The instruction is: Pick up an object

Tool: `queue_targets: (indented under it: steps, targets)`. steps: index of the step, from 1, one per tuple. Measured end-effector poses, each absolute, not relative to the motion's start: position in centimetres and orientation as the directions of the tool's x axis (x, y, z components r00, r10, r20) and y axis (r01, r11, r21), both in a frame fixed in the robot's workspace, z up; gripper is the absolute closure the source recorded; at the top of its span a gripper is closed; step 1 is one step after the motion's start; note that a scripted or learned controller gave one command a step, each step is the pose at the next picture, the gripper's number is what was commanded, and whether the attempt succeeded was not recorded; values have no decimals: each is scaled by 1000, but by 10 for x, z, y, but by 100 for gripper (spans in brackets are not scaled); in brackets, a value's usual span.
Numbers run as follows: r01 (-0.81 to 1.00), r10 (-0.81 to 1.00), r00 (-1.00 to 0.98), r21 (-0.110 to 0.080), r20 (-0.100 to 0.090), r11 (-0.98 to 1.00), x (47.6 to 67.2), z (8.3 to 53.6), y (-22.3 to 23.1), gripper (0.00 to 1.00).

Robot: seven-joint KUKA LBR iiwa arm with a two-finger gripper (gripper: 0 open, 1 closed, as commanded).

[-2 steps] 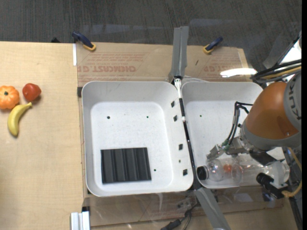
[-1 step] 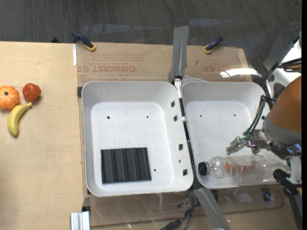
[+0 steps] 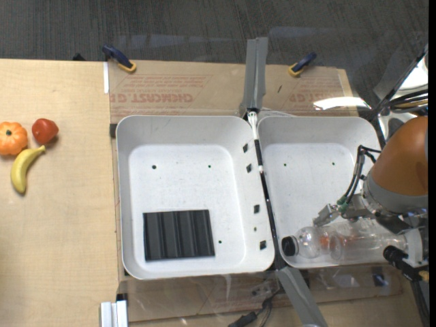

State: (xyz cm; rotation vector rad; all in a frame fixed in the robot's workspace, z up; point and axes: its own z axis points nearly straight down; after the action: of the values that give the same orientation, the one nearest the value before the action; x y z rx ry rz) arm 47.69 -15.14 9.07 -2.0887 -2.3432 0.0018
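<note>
Two bins point(image 3: 129, 182): side by side
Bottle point(image 3: 334, 242): clear, lying at 5 o'clock in right bin
Gripper point(image 3: 354, 213): over bottle; jaw opening cannot be told
Black tray point(image 3: 178, 234): left bin, 6 o'clock

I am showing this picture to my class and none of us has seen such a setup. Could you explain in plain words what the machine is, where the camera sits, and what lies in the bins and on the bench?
The single camera looks down at a slant on a bench with two shallow white bins. The left bin holds a dark ribbed block. The right bin holds a clear plastic bottle with a black cap, lying on its side near the front wall. From the right a robot arm reaches in, grey with an orange band; its gripper is low over the bottle. Whether it actually grips the bottle cannot be told here. Left of the bins, on the wooden surface, lie toy fruits: a banana, an orange pumpkin-like fruit and a red one. Cardboard, held by clamps, lies behind the bins.
</note>
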Motion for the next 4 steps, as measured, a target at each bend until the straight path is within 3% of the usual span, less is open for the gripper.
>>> queue_targets:
  steps: [1,2,3,4]
  targets:
    - [998,998,57,0,-1,-57,477,110,-200,0]
    - [998,998,58,2,-3,-58,478,120,-201,100]
    - [998,998,58,1,-2,-58,478,119,-201,0]
    - [994,994,-105,1,0,105,478,92,-172,0]
